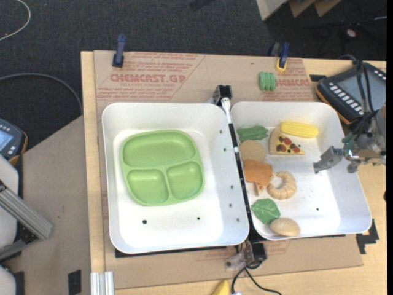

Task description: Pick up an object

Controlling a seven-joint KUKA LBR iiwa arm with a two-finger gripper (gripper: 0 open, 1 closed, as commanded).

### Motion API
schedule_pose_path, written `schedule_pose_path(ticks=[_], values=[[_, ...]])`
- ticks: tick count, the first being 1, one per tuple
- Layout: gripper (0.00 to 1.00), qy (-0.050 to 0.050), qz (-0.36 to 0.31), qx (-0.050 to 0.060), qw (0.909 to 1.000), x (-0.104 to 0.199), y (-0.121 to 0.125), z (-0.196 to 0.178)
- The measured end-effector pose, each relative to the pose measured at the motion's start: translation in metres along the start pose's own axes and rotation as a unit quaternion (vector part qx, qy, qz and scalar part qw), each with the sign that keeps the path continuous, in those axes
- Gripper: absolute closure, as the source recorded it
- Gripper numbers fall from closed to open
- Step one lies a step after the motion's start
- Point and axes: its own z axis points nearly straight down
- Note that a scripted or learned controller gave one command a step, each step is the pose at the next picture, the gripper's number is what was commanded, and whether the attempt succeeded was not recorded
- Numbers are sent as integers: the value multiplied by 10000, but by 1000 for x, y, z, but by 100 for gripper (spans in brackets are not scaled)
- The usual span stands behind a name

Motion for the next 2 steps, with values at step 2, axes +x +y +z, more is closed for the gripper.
schedule_pose_path(ticks=[2], values=[[0,6,-17,1,10000,82,0,136]])
